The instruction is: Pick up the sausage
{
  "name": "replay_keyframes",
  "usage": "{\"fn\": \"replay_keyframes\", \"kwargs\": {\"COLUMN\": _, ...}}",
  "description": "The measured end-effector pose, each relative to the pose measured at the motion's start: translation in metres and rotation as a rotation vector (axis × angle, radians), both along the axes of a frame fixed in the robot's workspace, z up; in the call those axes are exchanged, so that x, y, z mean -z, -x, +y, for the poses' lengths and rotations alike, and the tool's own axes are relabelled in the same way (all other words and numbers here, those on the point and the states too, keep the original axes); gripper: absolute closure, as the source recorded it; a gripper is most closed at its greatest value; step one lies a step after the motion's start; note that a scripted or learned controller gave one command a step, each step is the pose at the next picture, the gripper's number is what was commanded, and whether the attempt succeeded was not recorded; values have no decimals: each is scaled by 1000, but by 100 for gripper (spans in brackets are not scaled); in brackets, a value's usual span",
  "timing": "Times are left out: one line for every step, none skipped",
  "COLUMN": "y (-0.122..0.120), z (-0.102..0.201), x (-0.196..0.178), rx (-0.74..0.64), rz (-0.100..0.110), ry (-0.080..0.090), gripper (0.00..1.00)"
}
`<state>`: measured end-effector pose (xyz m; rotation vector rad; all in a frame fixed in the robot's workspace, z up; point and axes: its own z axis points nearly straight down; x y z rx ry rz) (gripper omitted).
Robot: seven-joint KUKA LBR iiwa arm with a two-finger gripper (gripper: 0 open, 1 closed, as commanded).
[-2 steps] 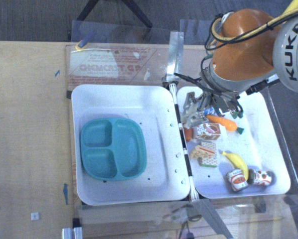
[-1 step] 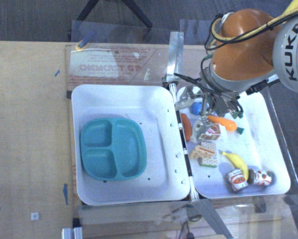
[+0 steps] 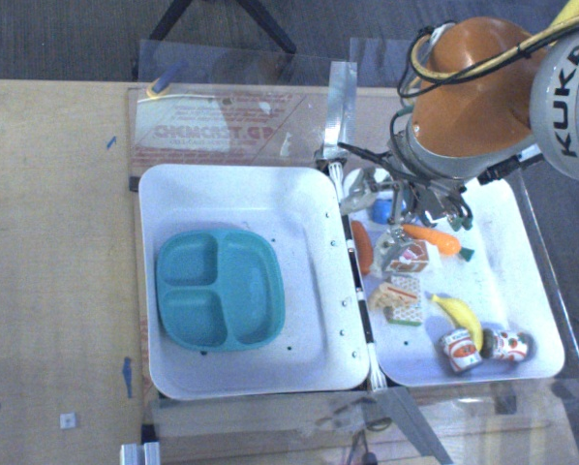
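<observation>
Bench: a pale wooden bench [image 3: 47, 260] spans the view, bare along its left side.
Left bin: a shallow white bin [image 3: 309, 201] rests near the bench's middle and touches the other bin along its right rim.
Right bin: a second white bin [image 3: 536, 298] sits toward the bench's right edge, its far part hidden under the arm.
Sheet: a clear plastic sheet [image 3: 222, 129] with faint red lettering lies flat at the bench's far edge, just behind the left bin.
Marks: small blue marks [image 3: 127, 376] dot the wood left of the left bin, near the bench's front edge.
</observation>
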<state>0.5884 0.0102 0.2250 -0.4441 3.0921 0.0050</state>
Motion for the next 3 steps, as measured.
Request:
{"fn": "replay_keyframes", "kwargs": {"y": 0, "z": 0, "x": 0, "rx": 0, "rz": 0, "ry": 0, "gripper": 0}}
{"fn": "replay_keyframes", "kwargs": {"y": 0, "z": 0, "x": 0, "rx": 0, "rz": 0, "ry": 0, "gripper": 0}}
{"fn": "replay_keyframes", "kwargs": {"y": 0, "z": 0, "x": 0, "rx": 0, "rz": 0, "ry": 0, "gripper": 0}}
